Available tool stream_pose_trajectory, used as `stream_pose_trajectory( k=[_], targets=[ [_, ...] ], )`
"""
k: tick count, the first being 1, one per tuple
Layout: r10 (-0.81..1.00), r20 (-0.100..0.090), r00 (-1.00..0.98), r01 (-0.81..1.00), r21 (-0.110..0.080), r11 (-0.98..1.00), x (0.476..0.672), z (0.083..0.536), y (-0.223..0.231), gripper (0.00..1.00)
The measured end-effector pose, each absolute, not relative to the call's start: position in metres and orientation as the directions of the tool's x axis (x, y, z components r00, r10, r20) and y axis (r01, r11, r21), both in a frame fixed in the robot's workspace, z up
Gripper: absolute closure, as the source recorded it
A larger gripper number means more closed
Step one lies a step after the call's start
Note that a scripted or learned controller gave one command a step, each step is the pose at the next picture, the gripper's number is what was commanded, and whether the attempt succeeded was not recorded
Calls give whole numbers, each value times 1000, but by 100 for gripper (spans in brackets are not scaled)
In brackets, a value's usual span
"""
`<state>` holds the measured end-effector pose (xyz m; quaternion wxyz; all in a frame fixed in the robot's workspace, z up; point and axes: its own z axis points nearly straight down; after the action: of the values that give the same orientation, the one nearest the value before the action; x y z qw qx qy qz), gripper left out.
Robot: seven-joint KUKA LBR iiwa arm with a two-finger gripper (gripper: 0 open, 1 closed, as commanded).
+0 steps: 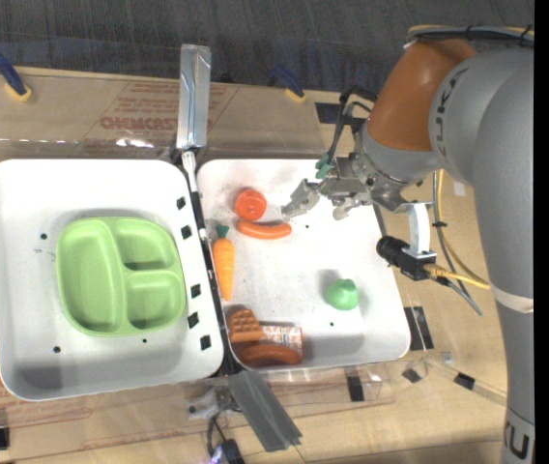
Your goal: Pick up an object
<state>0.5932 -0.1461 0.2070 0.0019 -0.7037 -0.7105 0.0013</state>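
One two-finger metal gripper [305, 199] hangs over the far part of the right-hand shallow white bin [376, 303], fingers spread and nothing between them; its tips sit just right of a small round orange-red tomato-like fruit [249, 204] and just above the right end of a slim orange-red sausage-shaped toy [264, 229]. That low, slanted reach from the right suggests, to my reading, an approach on one of those two, since both lie within easy closing range. Nearer the divider a long orange plastic carrot [223, 267] lies lengthwise along the bin's left wall. A green rounded pepper-like toy [342, 294] sits alone, well apart, toward the near right. At the near left corner a brown waffle-like piece with wrapped snack items [263, 338] is crowded against the wall, awkward for a pinch. The left bin holds a pale green divided plastic tray [120, 275], untouched.
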Motion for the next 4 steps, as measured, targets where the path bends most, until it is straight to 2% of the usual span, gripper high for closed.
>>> stream_pose_trajectory(
  k=[1,2,3,4],
  targets=[
    [994,1,108,994,-4,-108,529,221,-131,0],
    [988,-1,152,988,-6,-152,581,193,-81,0],
    [999,1,-54,999,-2,54,626,91,-156,0],
    [998,2,-58,998,-3,58,627,101,-155,100]
  ],
)
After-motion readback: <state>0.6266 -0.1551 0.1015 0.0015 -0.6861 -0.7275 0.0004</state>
